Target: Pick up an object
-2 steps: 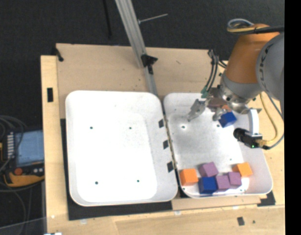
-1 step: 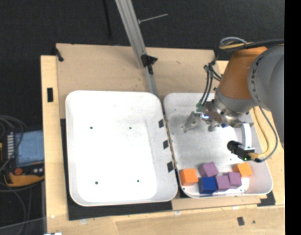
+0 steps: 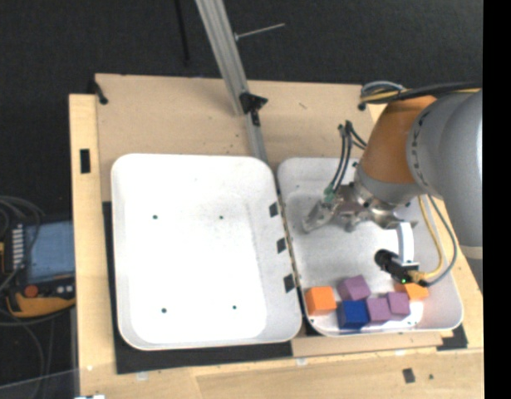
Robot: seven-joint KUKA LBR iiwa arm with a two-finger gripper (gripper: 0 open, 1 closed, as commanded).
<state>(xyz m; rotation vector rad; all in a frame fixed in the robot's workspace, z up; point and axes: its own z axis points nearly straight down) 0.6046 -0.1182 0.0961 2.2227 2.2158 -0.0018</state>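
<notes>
Two white bins (image 3: 197, 248) on a tan bench (image 3: 155, 115), dark floor around, gripper (image 3: 321, 216) over the right one, grip state unclear

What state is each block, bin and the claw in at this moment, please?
Orange block: resting in the right bin, near its front edge.
Blue block: resting, beside the orange block.
Three purple blocks: resting, clustered around the blue block.
Small orange block: resting by the right wall.
Right bin: holds all the blocks.
Left bin: sitting beside the right bin.
Claw: low over the right bin, away from the blocks.
</notes>
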